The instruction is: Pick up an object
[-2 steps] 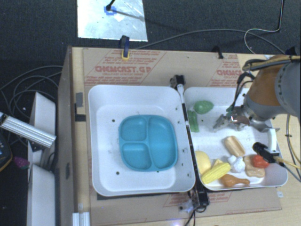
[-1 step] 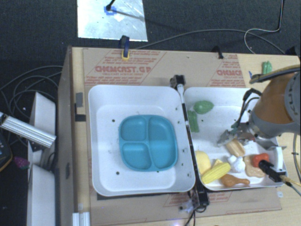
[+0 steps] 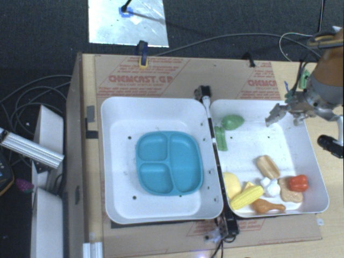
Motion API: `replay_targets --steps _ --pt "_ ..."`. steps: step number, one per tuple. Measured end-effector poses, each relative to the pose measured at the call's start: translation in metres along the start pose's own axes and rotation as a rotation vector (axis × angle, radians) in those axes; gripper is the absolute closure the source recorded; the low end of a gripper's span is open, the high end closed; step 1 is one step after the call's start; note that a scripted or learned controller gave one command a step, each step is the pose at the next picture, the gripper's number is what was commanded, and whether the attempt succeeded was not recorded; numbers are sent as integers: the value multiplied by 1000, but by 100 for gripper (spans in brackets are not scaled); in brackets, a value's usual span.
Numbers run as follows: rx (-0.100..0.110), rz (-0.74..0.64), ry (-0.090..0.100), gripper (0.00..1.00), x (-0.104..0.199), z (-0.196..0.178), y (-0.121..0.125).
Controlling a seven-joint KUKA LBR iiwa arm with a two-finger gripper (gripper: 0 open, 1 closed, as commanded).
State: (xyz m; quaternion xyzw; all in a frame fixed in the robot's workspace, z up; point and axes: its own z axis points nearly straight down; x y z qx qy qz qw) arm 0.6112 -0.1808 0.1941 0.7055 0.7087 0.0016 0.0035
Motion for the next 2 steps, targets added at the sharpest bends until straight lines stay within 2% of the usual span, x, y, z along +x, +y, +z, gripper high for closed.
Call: replay_targets --steps 1,2 --pt "6 3 2 0 7 109 -44" --pt "7 4 2 0 -4 109 -106"
